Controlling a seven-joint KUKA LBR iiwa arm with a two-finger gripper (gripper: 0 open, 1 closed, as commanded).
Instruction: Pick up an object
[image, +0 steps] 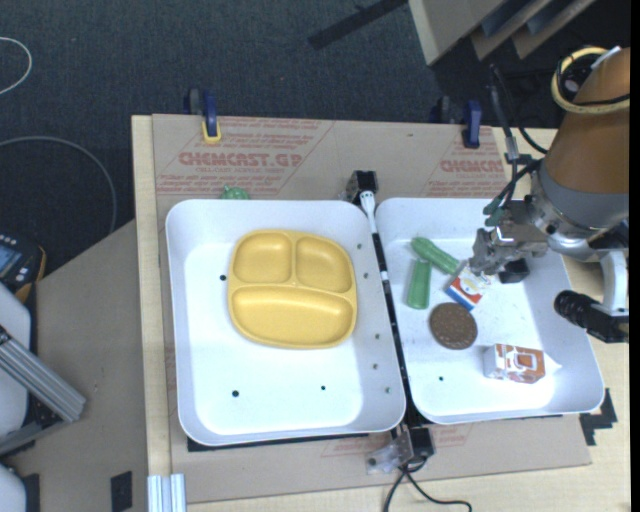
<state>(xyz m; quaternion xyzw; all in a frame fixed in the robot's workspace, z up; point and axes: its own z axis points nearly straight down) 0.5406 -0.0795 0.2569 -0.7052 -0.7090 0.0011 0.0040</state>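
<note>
In the right bin (560, 395) my gripper (482, 268) hangs low over a small red, white and blue packet (465, 291), its tip right at the packet's upper edge. Left of it lie two green cylinders, one slanted (436, 254) and one upright (418, 284). A brown round disc (453, 326) lies just below the packet. A white and orange carton (515, 363) rests near the bin's front right.
The left bin (200, 370) holds a yellow divided plate (292, 288). A black cable and clip (366, 190) run along the seam between the bins. A black part of the arm (590, 312) overhangs the right bin's right side.
</note>
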